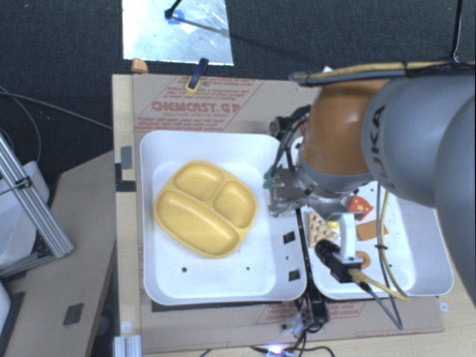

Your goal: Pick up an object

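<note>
Reaching in from the right of the camera view, the grey arm point(416, 140) with its orange band point(338, 136) hangs over the seam between the 2 white bins. Its hand point(286, 193) sits low at the right wall of the left bin point(223, 288), and I cannot tell whether it is spread or pressed together. A yellow plate point(207, 207) with 3 compartments lies flat in the left bin near the hand, while the right bin point(428, 274) holds a pizza-slice toy point(321, 229), a red piece point(360, 205) and a brown square point(367, 231).

The bench point(195, 104) bears a left bin point(216, 277) beside a right bin point(420, 255)
</note>
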